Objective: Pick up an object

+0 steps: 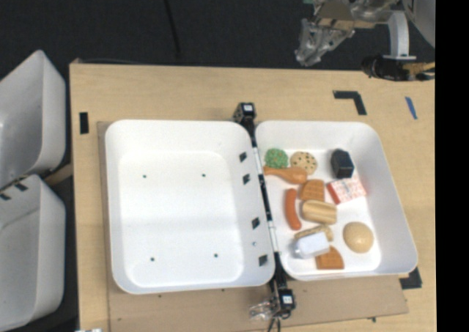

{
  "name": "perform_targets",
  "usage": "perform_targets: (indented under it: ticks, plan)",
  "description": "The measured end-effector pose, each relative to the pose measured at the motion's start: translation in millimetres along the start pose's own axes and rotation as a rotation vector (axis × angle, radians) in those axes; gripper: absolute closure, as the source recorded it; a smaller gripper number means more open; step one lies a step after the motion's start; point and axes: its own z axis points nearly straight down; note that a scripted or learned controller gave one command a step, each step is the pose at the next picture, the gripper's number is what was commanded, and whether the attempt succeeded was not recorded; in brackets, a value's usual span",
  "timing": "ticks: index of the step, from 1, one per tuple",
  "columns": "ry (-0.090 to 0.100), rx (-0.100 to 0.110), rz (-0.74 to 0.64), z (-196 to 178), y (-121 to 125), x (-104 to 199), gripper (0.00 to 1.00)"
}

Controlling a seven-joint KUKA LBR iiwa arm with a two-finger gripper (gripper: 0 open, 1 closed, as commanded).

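In the right white bin (pixel 392 198), at the centre right of the frame, we see a cluster of small toy foods: a green leafy piece (pixel 276 157) beside a round speckled cookie (pixel 303 161), an orange carrot (pixel 286 174), a red sausage (pixel 292 209), a tan bread roll (pixel 319 212), a black block (pixel 341 163), a red-and-white packet (pixel 346 190), a round beige bun (pixel 358 237), a white wrapped piece (pixel 312 245) and an orange wedge (pixel 330 259). The left white bin (pixel 124 198) adjoins it on the light wooden bench (pixel 183 89). At upper right the grey gripper (pixel 315 46) hangs above the bench's far edge, well apart from the bins; we cannot tell how it is set.
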Motion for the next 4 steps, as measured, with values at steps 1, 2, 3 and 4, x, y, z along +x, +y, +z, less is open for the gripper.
perform_targets:
  ticks: [1,2,3,4]
  plan:
    - [0.006,0.016,-0.001,118,-2,54,1.00]
    - [0.008,-0.014,-0.002,-28,1,91,1.00]
    - [0.004,0.015,0.000,84,-18,120,1.00]
    - [0.004,0.007,0.001,120,0,149,1.00]
